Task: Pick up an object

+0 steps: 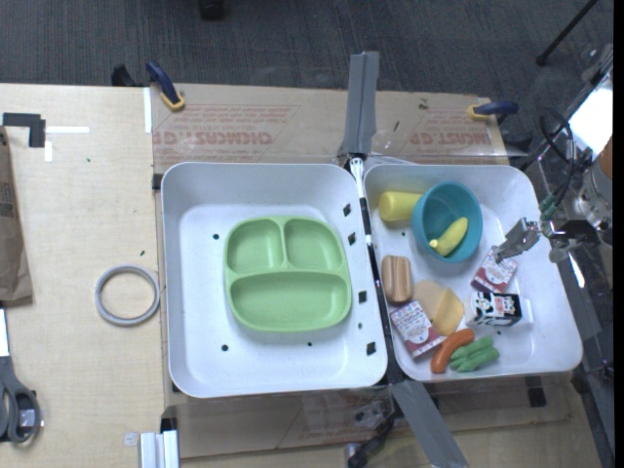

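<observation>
The small carton with red print lay flat at the right of the right-hand bin, touching a cow-print carton below it. My claw hovered just above it, holding nothing; its opening I could not tell. Coming down, I risked nudging both cartons or snagging the blue bowl.

Cardboard sheet behind the bins carried red print, upside down from this view; one word read roughly "CHEMICAL", rest illegible. Small cartons in the right bin had printed faces, too small to read.
</observation>
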Controlling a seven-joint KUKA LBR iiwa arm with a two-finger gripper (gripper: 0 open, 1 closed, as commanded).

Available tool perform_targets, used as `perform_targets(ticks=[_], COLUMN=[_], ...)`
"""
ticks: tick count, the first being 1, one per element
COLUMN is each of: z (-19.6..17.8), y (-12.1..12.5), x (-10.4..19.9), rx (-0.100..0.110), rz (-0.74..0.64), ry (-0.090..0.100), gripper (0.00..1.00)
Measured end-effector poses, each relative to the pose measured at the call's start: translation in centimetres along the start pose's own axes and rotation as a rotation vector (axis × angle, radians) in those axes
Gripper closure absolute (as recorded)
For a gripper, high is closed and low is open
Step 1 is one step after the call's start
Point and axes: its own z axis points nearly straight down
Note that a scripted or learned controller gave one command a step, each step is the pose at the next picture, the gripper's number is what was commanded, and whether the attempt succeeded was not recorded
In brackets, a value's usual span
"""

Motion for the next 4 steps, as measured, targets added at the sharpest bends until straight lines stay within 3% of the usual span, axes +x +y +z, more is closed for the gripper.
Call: perform_targets(ticks=[1,2,3,4], z=[7.4,15.3,14.1,5.4], y=[7.4,5.5,5.7,10.6], x=[2.2,3.4,3.3,10.7], rx=[0.000,-0.002,-0.005,0.000], rz=[-0.035,-0.048,-0.044,-0.042], ry=[-0.001,0.000,-0.001,-0.001], gripper=[0.00,0.00,1.00,1.00])
